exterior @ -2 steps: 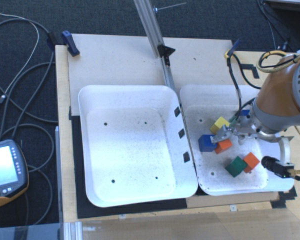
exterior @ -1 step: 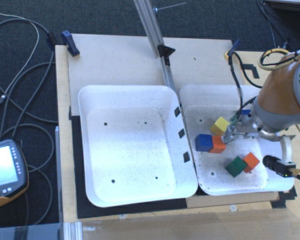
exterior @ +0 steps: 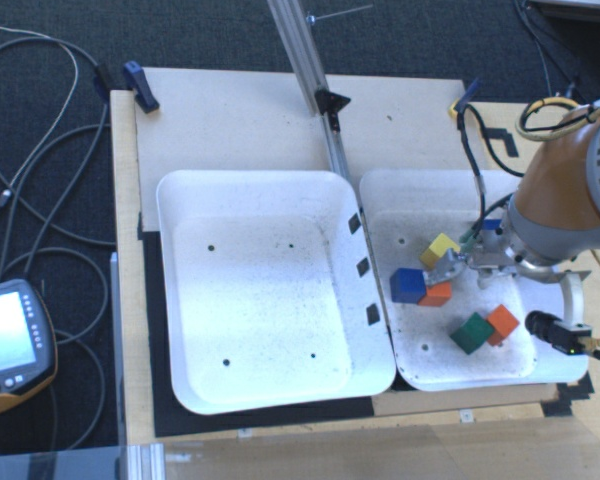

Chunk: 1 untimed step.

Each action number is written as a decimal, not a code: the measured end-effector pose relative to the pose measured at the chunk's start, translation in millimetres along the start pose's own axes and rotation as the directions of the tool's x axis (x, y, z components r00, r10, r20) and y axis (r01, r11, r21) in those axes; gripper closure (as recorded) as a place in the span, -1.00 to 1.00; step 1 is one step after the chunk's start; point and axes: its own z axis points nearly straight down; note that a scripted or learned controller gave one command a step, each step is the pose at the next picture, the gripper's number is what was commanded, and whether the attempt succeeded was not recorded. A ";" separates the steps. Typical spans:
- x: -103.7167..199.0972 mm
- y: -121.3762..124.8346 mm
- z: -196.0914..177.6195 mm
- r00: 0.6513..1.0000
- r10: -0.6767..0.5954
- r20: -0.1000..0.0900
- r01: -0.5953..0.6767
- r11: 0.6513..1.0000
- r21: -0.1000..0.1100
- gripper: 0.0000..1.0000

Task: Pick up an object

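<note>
White plastic forms both shallow bins on the worktop [exterior: 230, 118]; the hand [exterior: 458, 262] is inside the right bin [exterior: 410, 193]. The grey arm [exterior: 560, 193], with its orange band, enters from the right and ends low over the bin floor. Whether the hand is clenched or released cannot be told from this view; nothing is visibly held.

Positions relative to the hand:
- Yellow block [exterior: 440, 249]: just beside the hand, on its upper left side, apparently touching or nearly so.
- Blue block [exterior: 407, 285]: near the hand, below and to its left, resting on the bin floor.
- Small orange block [exterior: 437, 293]: directly below the hand, touching the blue block's right side.
- Green block [exterior: 471, 333]: further below the hand, slightly to its right.
- Second orange block [exterior: 502, 323]: below and right of the hand, touching the green block.

The left bin [exterior: 180, 198] lies well apart from the hand, to its left. An aluminium strut [exterior: 295, 43] runs from the top edge down to the gap between the bins. A handheld control pendant [exterior: 10, 343] lies on the floor at far left, among cables.
</note>
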 end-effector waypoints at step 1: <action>42.7 1.2 31.4 1.000 0.002 0.007 -0.002 1.000 -0.012 -1.00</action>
